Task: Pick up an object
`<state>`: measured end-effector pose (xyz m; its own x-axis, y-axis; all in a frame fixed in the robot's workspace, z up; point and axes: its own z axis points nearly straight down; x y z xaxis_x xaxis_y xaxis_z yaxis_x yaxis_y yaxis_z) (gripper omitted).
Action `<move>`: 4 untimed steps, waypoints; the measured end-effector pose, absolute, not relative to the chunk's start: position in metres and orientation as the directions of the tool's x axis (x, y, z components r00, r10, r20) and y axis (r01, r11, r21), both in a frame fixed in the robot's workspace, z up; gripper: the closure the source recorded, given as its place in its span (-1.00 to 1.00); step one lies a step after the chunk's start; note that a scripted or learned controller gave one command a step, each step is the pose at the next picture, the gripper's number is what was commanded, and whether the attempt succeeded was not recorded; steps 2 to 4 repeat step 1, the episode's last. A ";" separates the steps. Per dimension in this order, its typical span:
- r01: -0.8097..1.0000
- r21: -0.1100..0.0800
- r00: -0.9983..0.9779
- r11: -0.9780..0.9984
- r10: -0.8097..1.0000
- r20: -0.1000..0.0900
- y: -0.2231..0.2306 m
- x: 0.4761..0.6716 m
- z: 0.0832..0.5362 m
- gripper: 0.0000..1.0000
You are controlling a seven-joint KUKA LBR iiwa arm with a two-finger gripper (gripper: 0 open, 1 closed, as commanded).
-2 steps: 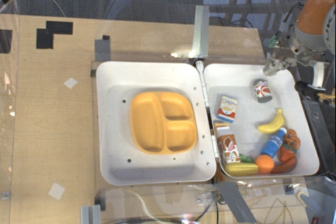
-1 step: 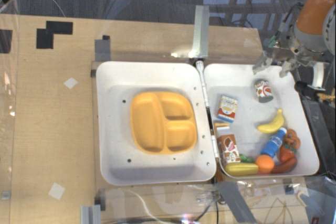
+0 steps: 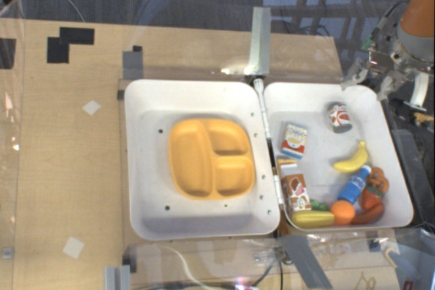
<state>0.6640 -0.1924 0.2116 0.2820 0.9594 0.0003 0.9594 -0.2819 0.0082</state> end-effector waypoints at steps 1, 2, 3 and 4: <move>0.875 0.001 0.484 -0.484 0.875 0.001 -0.197 0.647 0.132 -1.00; 0.875 0.001 0.484 -0.484 0.875 0.001 -0.197 0.647 0.132 -1.00; 0.875 0.001 0.484 -0.484 0.875 0.001 -0.197 0.647 0.132 -1.00; 0.875 0.001 0.484 -0.484 0.875 0.001 -0.197 0.647 0.132 -1.00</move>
